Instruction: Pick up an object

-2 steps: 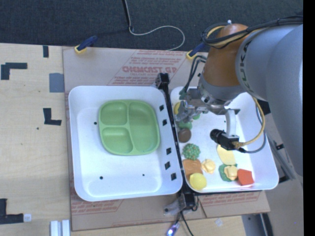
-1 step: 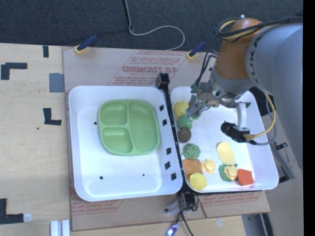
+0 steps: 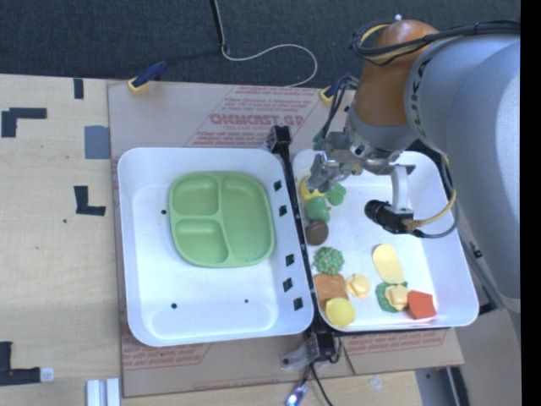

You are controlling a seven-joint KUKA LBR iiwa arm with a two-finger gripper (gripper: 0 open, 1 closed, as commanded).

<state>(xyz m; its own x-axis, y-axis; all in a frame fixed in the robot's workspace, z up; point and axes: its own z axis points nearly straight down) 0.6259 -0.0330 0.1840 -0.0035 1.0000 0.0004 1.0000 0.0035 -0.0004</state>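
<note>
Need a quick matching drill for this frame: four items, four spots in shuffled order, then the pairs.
Things:
1. green divided plate
2. red block
3. yellow ball
4. claw

Places:
A. near corner of the right bin, by the divider
B. middle of the left bin
C. over the far-left part of the right bin, above a small green piece
D. near edge of the right bin, toward its outer side

Pairs: 1-B, 2-D, 3-A, 4-C
</note>
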